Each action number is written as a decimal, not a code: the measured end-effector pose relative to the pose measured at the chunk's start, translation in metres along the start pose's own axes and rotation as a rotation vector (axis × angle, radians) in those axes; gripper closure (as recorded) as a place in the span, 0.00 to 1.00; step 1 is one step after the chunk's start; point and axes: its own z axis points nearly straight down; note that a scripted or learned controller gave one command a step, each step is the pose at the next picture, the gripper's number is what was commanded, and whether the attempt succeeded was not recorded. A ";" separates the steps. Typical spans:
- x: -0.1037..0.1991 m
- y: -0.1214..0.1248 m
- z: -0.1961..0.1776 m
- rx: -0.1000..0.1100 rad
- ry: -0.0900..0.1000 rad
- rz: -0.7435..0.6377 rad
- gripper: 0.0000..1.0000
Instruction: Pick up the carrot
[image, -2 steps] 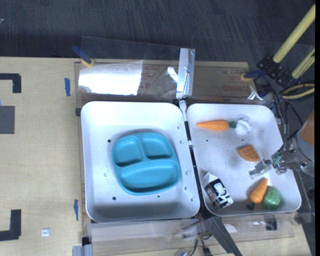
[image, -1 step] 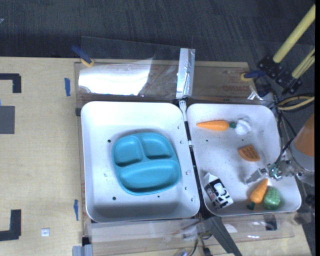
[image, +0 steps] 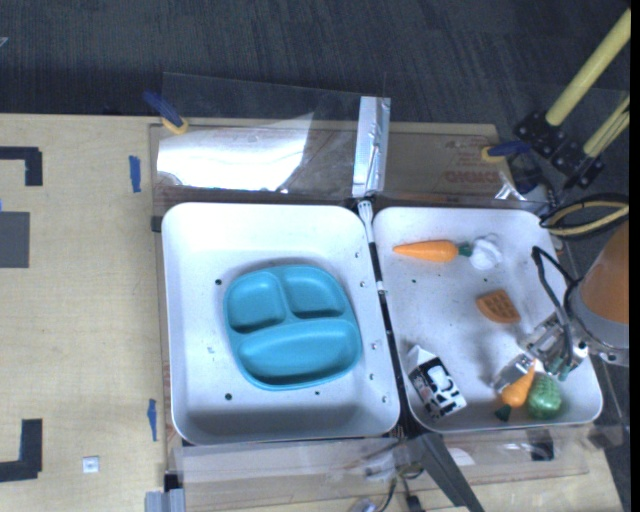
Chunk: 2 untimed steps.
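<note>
I see two white bins side by side mid-frame. Left bin holds a blue divided plate. Carrot lies flat near the top of the right bin, leafy end touching a small white object. Gripper sits low at lower right of that bin, well apart from the carrot, over a small orange-and-green toy vegetable. Jaw state: I cannot tell. Brown cookie-like piece mid-bin; black-and-white carton at bottom left corner.
</note>
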 end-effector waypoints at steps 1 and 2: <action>-0.002 0.002 -0.012 -0.006 -0.007 0.002 1.00; 0.042 0.039 -0.149 -0.004 -0.002 0.197 1.00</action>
